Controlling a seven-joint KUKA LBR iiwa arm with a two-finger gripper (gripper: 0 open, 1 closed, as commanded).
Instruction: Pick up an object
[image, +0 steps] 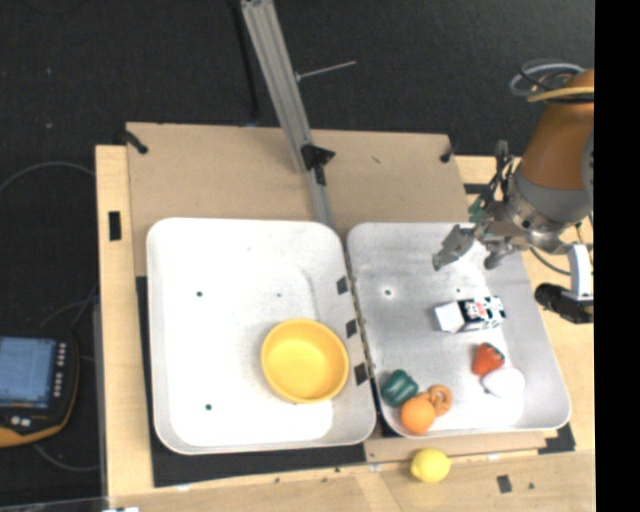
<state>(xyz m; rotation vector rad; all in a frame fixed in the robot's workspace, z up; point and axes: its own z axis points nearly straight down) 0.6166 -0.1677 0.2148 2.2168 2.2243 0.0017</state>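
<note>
- The light wooden bench (230, 175) carries two shallow white plastic bins side by side, the left bin (210, 270) and the right bin (400, 260), touching along their inner rims
- The grey arm with the orange band (555, 150) reaches in from the right and hangs over the upper part of the right bin
- A round yellow plastic bowl (304, 360) sits upright in the lower right part of the left bin, near the shared rim
- The two-finger gripper (470, 248) hovers above bare bin floor, its fingers spread apart with nothing between them
- A small white boxy toy with black and red markings (468, 314) lies just below the gripper in the right bin; I judge it the nearest candidate to pick
- A white rounded object (505, 383) lies near the bin's lower right rim, touching a small red object (487, 358) just above it
- An orange ball-like fruit (417, 414) rests at the lower rim, touching a smaller orange piece (439, 398), with a dark green block (398, 385) just beside
- A yellow lemon-like ball (430, 465) lies on the bench outside the bins, below the right one
- Progress, as I judge it: nothing is grasped yet; the descent, closing and lift all remain
</note>
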